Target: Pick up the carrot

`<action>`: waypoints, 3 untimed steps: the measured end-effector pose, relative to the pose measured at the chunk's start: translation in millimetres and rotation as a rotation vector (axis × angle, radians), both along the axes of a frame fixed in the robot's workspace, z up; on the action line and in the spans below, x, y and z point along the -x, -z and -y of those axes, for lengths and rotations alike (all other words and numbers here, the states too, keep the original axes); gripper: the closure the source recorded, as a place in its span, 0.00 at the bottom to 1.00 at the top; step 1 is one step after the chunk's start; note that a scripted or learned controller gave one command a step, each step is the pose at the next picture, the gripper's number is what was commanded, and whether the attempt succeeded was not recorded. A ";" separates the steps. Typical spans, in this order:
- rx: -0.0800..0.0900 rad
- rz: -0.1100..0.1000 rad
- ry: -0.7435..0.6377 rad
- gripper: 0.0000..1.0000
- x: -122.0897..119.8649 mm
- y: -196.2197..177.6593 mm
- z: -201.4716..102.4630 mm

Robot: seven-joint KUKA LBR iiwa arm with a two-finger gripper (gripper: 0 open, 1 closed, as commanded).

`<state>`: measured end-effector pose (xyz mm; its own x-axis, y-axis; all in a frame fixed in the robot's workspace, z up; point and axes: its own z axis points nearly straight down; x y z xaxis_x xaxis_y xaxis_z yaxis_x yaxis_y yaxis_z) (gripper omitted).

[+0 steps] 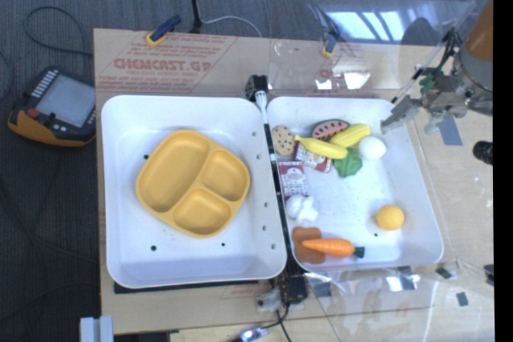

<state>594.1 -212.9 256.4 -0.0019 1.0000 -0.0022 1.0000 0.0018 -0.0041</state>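
Note:
The carrot [327, 247] is orange with a small green tip on its right end. It lies flat at the front of the right bin [417, 196], beside a brown piece of toy food [303, 235]. My gripper [422, 118] hangs at the bin's far right rim, well away from the carrot. It is open, with one finger [396, 115] pointing down-left over the bin and nothing between the fingers.
The right bin also holds bananas [321, 146], a watermelon slice [329, 128], a cookie [281, 140], a white egg [371, 147], a green leaf [348, 165], packets [294, 179], a white garlic [302, 208] and a yellow ball [389, 217]. A yellow divided plate [193, 182] sits in the left bin [120, 252].

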 end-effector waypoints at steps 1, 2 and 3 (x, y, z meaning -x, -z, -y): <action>-0.003 -0.006 -0.104 0.00 100.8 62.2 11.7; -0.015 0.005 -0.119 0.00 105.0 156.1 2.7; -0.032 0.003 0.278 0.00 85.2 159.4 -2.6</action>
<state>508.9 -210.3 97.1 0.2728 0.9616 0.0300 0.9621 -0.2727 -0.0054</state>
